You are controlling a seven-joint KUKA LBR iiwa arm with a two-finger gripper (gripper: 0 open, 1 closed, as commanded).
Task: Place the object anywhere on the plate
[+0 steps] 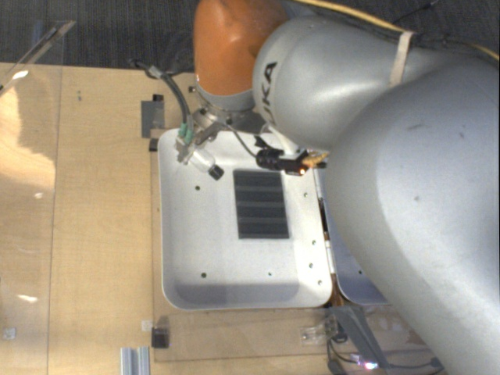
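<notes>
A dark grey ribbed rectangular plate (262,203) lies flat in the middle of the left white bin (234,287). My gripper (200,159) hangs below the orange wrist band, over the bin's far left corner, up and to the left of the plate and apart from it. Its light-coloured tip points down-left, and a small dark piece (216,172) sits at its lower end. A small green part (185,133) shows at the gripper's upper left side. I cannot make out any object between the fingers. The arm's bulk hides the wrist above.
The big grey arm covers most of the right bin (353,289); a corner of that bin shows at the lower right. A black cable with a connector (275,159) hangs over the left bin's far edge. The wooden bench (86,233) extends to the left, with small black brackets (153,116) by the bin.
</notes>
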